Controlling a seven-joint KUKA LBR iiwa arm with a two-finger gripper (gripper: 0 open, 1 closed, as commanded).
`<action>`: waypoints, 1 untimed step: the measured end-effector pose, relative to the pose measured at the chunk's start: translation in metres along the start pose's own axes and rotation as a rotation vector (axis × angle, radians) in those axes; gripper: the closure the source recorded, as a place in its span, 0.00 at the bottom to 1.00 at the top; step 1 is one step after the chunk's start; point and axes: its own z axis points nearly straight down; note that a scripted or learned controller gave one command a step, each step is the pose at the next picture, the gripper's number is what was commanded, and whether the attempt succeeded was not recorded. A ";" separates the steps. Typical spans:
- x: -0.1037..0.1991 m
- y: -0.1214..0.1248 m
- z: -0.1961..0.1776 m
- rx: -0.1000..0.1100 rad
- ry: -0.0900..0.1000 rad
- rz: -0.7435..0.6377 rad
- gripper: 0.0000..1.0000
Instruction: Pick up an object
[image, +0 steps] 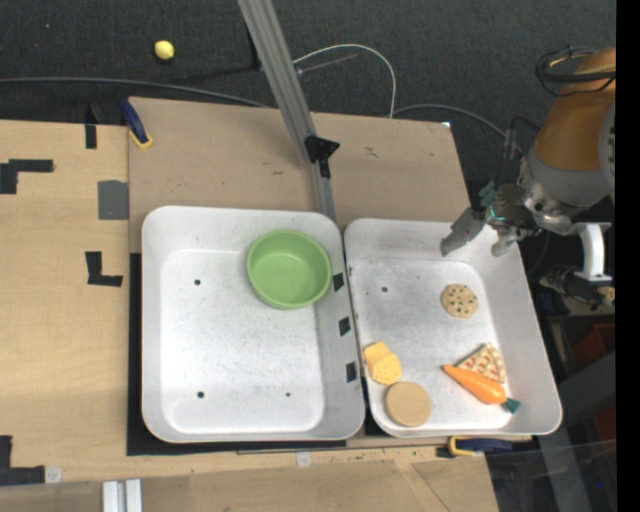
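Camera view: we see the pick not yet made. The tool (480, 236), its fingers spread apart and holding nothing, hangs over the right bin (395, 250) near its 1 o'clock corner. The candidates lie untouched there: a cookie (459, 300) at 3 o'clock, a carrot (478, 385) and pizza slice (485, 361) at 5. The grey arm (572, 150) leans in from 3 o'clock, wrist tilted downward. Descent, grasp and lift remain, we judge.

- Even, fairly bright overhead light; soft shadows.
- Mild glare on the white bins (170, 300).
- Slightly grainy; the frame's upper-right corner looks blurred.
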 end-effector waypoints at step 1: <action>0.000 0.000 0.000 0.000 0.000 0.000 0.00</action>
